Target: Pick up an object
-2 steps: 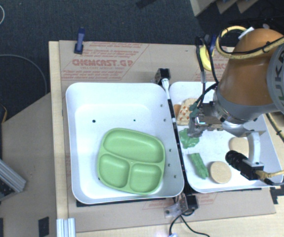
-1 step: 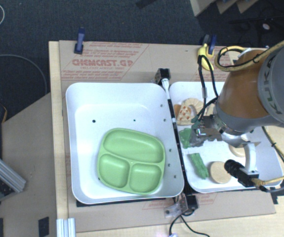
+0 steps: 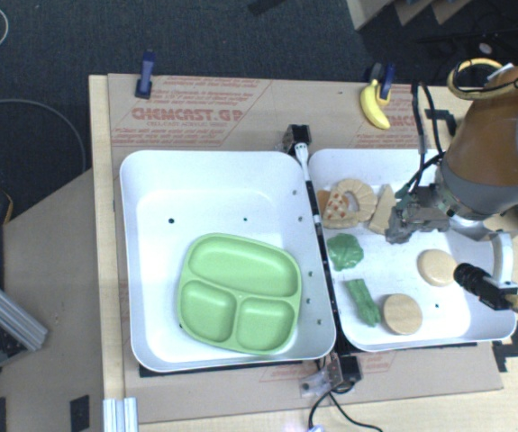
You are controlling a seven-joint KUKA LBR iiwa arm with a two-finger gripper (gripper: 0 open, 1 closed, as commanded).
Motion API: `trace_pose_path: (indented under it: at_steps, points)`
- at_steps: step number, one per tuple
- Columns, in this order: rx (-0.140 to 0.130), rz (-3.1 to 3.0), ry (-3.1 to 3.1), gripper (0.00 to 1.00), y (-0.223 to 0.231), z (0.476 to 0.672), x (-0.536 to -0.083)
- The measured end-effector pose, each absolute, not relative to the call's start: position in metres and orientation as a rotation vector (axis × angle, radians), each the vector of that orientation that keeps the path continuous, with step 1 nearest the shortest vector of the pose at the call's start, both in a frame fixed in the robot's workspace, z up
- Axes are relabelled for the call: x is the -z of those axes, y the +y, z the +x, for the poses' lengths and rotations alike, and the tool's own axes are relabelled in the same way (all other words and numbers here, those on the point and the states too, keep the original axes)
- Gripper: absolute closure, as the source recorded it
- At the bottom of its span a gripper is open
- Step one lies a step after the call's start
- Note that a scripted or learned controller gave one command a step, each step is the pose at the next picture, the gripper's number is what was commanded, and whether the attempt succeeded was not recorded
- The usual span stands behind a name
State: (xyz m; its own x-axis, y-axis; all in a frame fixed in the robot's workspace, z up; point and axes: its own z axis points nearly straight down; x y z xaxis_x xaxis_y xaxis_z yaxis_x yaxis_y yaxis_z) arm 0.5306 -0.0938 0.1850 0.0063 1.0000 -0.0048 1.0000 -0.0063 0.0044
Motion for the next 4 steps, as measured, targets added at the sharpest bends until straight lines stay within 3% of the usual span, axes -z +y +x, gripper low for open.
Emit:
trace_pose_path:
  at_steps: [1,2,3,4]
  points:
    - [-0.010,2.212,2.226,1.00,-0.027,0.478,-0.275]
    - [0.008,2.230,2.220,1.00,-0.073,0.506,-0.182]
    - [-0.005,2.214,2.231,1.00,0.005,0.479,-0.223]
    - [0.004,2.230,2.216,1.00,-0.098,0.498,-0.168]
